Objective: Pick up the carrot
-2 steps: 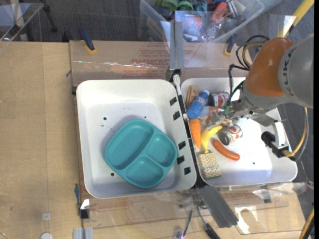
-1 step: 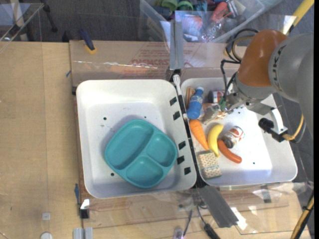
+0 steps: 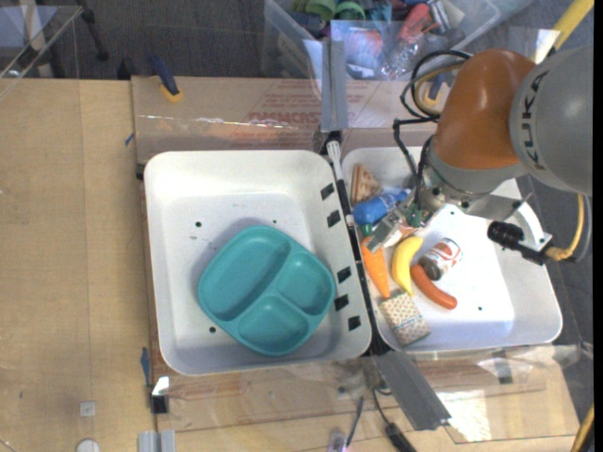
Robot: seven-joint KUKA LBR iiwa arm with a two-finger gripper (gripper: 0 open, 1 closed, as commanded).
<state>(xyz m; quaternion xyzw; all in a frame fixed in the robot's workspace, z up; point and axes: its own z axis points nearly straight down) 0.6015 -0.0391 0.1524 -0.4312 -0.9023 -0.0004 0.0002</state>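
Crackers (image 3: 405, 317) are lying just below the carrot (image 3: 377, 271); the hand (image 3: 412, 213), grip unclear, is hovering just above-right of it, needing to descend.

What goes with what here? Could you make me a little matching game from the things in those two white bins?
Things:
1. plate
2. carrot
3. banana
4. hot dog

Colours:
A. orange
B. red-brown
C. teal
D. yellow

Pairs: 1-C, 2-A, 3-D, 4-B
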